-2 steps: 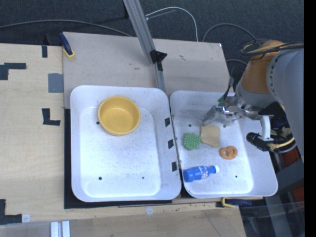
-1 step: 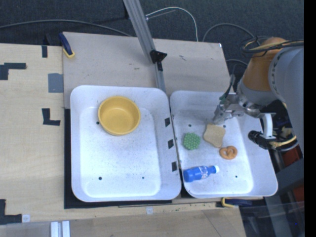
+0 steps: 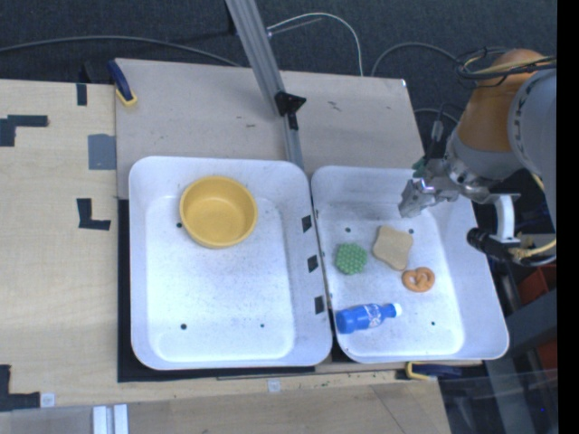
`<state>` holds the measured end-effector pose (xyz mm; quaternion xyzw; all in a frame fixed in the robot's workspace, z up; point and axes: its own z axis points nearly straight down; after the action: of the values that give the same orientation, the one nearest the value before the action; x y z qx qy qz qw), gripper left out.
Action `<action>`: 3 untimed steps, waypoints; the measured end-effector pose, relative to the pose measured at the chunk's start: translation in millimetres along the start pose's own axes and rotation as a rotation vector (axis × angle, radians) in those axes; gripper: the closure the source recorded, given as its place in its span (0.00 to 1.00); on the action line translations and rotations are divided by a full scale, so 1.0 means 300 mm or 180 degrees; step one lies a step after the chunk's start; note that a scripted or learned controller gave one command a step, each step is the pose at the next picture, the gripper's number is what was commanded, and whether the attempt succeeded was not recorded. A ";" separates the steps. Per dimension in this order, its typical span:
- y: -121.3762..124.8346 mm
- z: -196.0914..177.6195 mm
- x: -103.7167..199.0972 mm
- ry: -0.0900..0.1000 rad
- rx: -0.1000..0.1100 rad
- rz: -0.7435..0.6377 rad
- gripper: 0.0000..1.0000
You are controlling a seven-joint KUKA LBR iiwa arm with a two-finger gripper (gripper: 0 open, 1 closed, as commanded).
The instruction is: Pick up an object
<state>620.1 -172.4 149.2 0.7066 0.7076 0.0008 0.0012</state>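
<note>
Gripper [image 3: 412, 202] sits over the upper part of the right bin [image 3: 470, 319], just above the tan block [image 3: 393, 246]; nothing visible between its tips, and finger spacing cannot be told from this angle. Candidates all lie in that bin: block, green disc [image 3: 351, 259], pretzel [image 3: 418, 279], blue bottle [image 3: 365, 316] on its side. Yellow bowl [image 3: 218, 211] rests in the left bin [image 3: 154, 333]. Judgement: early stage, approach only; descent, grasp and lift remain.
</note>
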 end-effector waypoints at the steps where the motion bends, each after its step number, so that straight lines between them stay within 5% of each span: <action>1: 0.017 -0.148 -0.014 -0.0003 -0.0003 0.0000 1.00; 2: 0.020 -0.297 -0.014 -0.0001 -0.0003 0.0000 1.00; 3: -0.011 -0.304 0.146 0.0005 0.0013 -0.0013 1.00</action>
<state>616.4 -128.4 240.3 0.7052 0.7090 -0.0001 -0.0007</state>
